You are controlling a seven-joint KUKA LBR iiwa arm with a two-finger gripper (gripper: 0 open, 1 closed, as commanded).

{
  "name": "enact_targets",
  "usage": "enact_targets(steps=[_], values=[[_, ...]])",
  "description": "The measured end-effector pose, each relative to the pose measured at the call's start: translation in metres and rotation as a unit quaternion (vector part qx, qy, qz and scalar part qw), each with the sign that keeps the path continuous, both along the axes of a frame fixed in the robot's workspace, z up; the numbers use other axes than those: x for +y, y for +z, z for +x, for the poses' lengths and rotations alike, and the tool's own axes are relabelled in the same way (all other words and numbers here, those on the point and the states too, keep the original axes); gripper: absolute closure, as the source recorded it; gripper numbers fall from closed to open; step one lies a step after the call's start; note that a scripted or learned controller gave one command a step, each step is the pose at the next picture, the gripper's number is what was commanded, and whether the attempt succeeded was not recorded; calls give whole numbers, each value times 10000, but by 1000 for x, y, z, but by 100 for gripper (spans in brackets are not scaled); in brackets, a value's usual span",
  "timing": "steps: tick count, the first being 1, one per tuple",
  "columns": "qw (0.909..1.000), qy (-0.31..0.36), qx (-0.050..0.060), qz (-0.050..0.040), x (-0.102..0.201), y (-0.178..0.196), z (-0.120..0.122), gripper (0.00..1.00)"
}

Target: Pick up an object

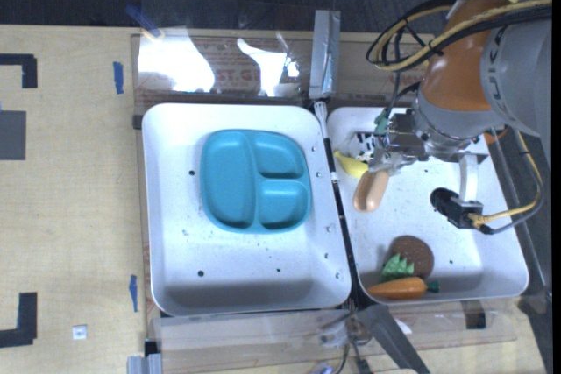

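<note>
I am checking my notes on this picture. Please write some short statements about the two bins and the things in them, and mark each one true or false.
1. The blue divided tray lies in the left bin. True.
2. The toy carrot lies on the blue divided tray. False: it lies in the right bin, near the front edge.
3. The tool is over the right bin. True.
4. The brown round piece lies in the left bin. False: it is in the right bin, just behind the toy carrot.
5. The tan sausage-shaped piece lies in the right bin beside a yellow piece. True.
</note>
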State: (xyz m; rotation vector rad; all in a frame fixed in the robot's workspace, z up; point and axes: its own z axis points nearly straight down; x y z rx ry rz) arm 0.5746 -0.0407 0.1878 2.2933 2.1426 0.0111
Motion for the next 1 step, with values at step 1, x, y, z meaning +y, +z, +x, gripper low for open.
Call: enact_targets(steps=[1], values=[[10000,-22,40,-12,-3,-3,-2,0]])
